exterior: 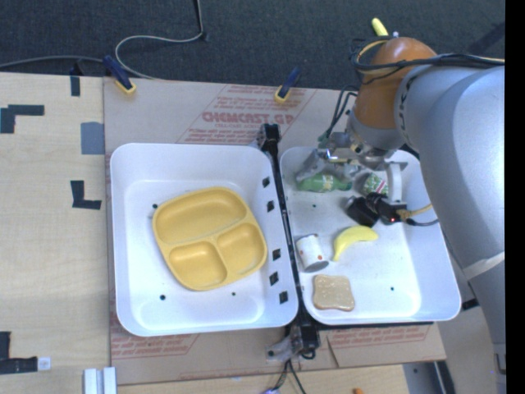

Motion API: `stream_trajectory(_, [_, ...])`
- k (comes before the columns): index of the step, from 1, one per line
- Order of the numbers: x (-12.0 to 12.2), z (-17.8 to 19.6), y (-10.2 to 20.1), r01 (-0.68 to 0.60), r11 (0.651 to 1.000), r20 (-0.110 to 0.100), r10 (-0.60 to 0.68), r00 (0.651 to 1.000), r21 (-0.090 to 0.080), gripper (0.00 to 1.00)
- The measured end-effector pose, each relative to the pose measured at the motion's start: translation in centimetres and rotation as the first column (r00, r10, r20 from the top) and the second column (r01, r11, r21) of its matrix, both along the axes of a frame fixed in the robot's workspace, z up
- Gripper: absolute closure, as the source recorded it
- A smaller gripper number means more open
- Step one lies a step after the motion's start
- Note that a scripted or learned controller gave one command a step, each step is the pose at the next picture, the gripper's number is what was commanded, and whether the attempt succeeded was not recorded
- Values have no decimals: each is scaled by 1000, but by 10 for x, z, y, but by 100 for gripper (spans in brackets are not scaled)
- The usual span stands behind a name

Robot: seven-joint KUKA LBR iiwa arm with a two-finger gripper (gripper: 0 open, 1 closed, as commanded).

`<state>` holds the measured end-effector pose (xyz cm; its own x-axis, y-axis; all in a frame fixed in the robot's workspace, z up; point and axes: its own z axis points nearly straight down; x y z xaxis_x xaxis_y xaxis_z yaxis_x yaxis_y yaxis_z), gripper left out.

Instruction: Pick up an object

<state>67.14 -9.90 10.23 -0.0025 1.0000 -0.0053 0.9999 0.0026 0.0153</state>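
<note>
My gripper [321,167] is low over the back left part of the right bin [426,302]. A green object [322,184] lies directly beneath and just in front of it, partly covered by it. Whether the gripper touches the green object is hidden. A yellow banana [354,240] lies in the middle of the same bin. Left of the banana, a small white cylinder [311,251] sits against the bin's left wall. A slice of toast [333,293] lies near the front edge.
The left bin [131,302] holds a yellow divided plate [210,237]. A black divider with clips [277,220] runs between the bins. The arm's large grey body [459,154] overhangs the right bin's right side. Blue-and-yellow clamps [120,74] sit on the cardboard behind.
</note>
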Motion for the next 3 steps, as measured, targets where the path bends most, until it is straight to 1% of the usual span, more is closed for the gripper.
stream_trajectory(1, [3,-6,1,1,1000,2,-1,1000,-5,0])
stream_trajectory(3, [3,-6,1,1,1000,3,-1,1000,-4,0])
